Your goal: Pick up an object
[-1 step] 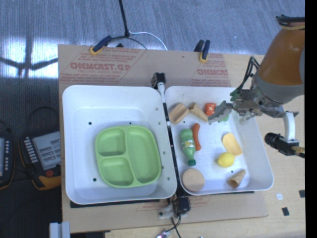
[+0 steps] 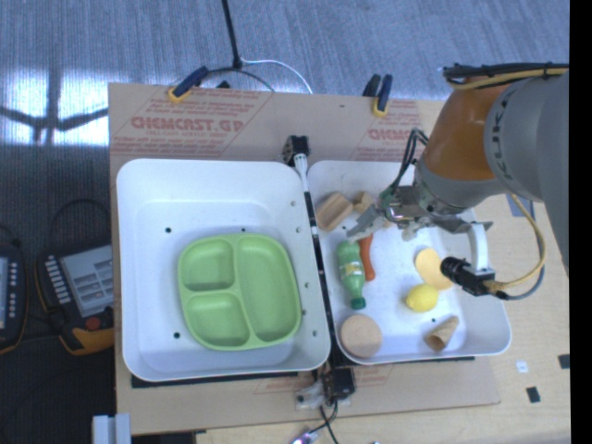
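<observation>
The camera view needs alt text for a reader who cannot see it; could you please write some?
A grey and orange robot arm reaches from the right, its end effector low over the right bin, which holds a green bottle, carrot, lemon, wooden block and other toy foods. The left bin holds a green divided plate.

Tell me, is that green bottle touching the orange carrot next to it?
Touching, it seems: the camera view shows the green bottle lying right against the carrot, no white bin floor visible between them.
</observation>
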